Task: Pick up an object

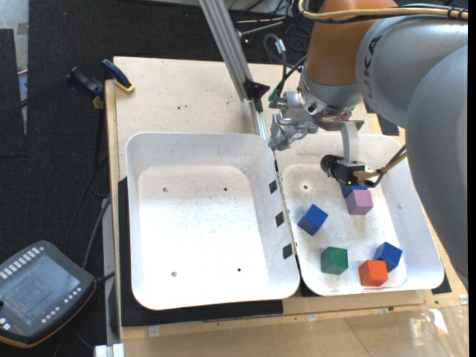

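A speckled pale counter (186, 88) over dark floor (59, 199); a small lilac cube (360, 200) in the right white plastic bin (413, 222); hand (281, 136) grip, cannot tell.

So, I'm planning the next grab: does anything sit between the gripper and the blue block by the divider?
Nothing visible does. Only bare floor of the right bin lies between the gripper and that blue block; the purple block sits aside.

- No text, label, brand or number can be read anywhere.
- Dark marks on the grey arm (370, 50) are cut off and cannot be read.
- The handheld pendant's screen (33, 285) is too blurred to read.
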Robot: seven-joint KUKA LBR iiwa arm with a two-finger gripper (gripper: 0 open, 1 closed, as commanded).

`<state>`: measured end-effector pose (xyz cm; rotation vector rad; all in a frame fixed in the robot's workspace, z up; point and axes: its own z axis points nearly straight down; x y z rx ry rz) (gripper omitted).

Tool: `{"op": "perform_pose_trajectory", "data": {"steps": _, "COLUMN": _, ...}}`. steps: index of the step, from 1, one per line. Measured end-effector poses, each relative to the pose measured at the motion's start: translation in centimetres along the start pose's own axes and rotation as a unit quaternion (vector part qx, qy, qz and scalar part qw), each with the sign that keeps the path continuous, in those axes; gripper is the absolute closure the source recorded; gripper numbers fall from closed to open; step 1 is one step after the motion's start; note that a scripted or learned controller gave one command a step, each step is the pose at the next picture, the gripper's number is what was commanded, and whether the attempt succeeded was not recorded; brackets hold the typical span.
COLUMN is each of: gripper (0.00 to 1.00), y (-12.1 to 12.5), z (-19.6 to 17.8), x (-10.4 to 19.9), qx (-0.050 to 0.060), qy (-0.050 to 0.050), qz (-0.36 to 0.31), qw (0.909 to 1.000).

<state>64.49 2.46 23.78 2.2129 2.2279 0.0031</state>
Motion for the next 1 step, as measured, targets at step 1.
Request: {"op": "perform_pose_trajectory", "data": {"steps": 1, "gripper": 1.00, "y": 0.54, "z": 1.13, "x": 5.63, "qx": 0.001, "qy": 0.000, "qz": -0.001, "qw": 1.0000}}
